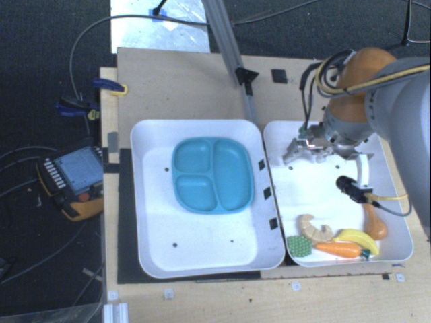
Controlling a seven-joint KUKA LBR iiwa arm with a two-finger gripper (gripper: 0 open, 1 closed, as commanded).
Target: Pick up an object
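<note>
Two white bins (202, 130); pincer (306, 150) over the right; no writing legible.

The arm (397, 93) is running off the picture's right edge, so its base is not showing. Its wrist is covering the far corner of the right bin (286, 180). Below the wrist, the gripper (306, 148) is showing too small and blurred to tell how it is standing. Toward that bin's near wall, the banana (355, 237) is overlapping the carrot (337, 249), partly hiding it.
</note>
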